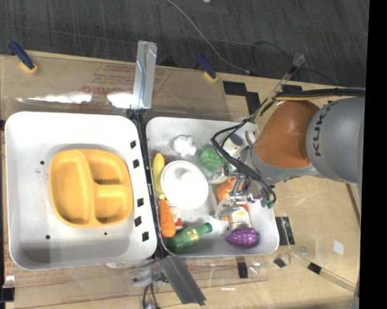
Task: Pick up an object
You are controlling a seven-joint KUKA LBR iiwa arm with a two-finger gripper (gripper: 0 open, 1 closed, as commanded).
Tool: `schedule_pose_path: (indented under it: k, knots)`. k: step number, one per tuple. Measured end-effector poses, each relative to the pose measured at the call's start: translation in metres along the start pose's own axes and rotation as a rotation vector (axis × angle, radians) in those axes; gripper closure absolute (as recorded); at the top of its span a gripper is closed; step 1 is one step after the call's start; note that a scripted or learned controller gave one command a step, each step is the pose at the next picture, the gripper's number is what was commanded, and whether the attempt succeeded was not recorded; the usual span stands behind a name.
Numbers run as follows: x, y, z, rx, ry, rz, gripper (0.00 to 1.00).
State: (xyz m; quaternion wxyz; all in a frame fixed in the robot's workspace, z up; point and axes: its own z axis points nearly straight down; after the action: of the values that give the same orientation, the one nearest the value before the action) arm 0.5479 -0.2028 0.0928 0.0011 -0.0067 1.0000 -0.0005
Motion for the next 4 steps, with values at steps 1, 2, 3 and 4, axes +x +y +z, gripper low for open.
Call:
schedule_pose_path:
  k: [1, 2, 3, 4]
  knots:
    - [-0.011, 0.008, -0.001, 0.001, -0.003, 0.022, 0.00]
    - [0.000, 0.022, 0.000, -0.001, 0.002, 0.146, 0.00]
    - [-0.001, 0.023, -0.011, 0.002, -0.001, 0.139, 1.00]
    - [0.009, 0.035, -0.161, 0.003, -0.014, 0.152, 1.00]
